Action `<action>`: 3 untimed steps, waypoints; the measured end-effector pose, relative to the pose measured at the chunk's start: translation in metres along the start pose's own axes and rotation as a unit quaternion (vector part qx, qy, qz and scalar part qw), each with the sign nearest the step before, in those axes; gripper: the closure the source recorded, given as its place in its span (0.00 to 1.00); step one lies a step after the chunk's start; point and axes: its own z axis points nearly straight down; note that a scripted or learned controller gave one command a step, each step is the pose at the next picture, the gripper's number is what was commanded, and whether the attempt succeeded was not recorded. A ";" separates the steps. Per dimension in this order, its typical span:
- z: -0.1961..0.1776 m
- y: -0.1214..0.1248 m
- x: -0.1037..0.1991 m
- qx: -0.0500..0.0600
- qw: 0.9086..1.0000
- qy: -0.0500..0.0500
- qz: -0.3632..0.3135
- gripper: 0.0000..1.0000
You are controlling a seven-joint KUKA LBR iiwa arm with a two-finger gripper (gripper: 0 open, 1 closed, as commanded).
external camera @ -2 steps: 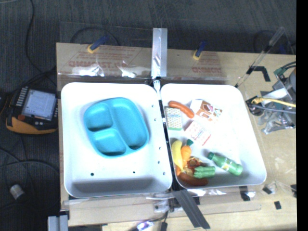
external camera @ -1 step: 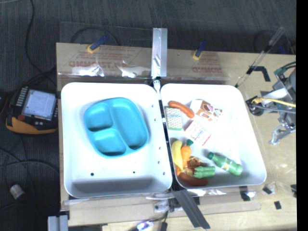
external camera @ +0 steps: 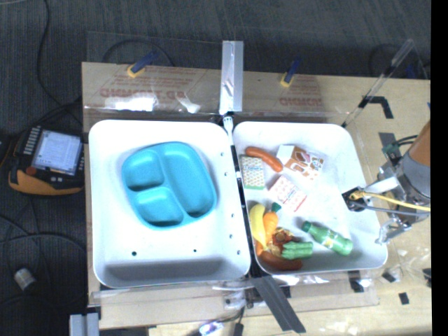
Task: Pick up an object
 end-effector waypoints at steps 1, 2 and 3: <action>-0.088 0.025 0.115 -0.003 1.000 0.000 -0.003 0.00; 0.049 0.011 0.053 0.000 1.000 0.000 -0.009 0.00; 0.040 0.000 0.000 0.000 1.000 0.000 0.002 0.00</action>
